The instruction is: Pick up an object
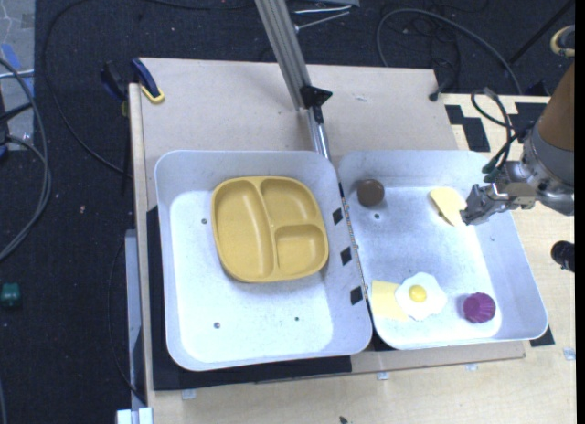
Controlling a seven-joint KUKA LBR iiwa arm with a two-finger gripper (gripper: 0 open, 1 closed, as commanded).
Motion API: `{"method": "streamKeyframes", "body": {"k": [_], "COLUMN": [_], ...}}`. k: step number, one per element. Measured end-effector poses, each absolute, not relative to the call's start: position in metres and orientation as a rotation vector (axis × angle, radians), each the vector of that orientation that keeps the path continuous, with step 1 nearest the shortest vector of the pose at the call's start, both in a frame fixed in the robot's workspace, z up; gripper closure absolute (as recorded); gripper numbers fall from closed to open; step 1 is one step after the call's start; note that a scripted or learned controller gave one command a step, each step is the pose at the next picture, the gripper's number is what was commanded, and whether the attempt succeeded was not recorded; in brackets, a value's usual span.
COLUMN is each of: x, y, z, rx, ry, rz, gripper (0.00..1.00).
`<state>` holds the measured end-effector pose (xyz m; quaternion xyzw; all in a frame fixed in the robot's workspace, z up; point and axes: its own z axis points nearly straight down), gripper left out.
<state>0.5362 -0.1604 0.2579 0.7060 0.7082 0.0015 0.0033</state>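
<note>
The task is at its beginning, as far as the view shows, because no object has left the floor of the right bin (512,258). The hand (477,207) hangs at the far right part of this bin, low over its floor, with the grey arm (558,153) behind it coming in over the right rim. The fingers are dark and small in the view, so it is not possible to tell how far they are apart, and nothing can be seen between them. Just beside the hand, on its left, lies a pale yellow piece (445,203), perhaps a slice of toy cheese; whether the hand touches it cannot be decided. This piece looks like the most probable target. Further left of it, near the inner wall of the right bin, stands a small brown round thing (369,193). Along the near side of the right bin lie a toy fried egg (420,295), resting partly on a flat yellow square (385,300), and a purple ball-like thing (479,307) to the right of the egg. Left of the right bin, the second bin (183,322) holds a yellow divided plate (270,228). What is left, by this judgement, is almost everything: to close on one object and to lift it.
</note>
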Motion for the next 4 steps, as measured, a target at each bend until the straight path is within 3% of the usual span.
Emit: {"method": "streamKeyframes", "body": {"k": [1, 4], "x": [0.54, 0.579], "y": [-0.107, 0.043], "z": [0.264, 0.254], "rx": [2.212, 2.212], "ry": [2.23, 2.23], "rz": [0.003, 0.003], "gripper": [1.0, 1.0]}}
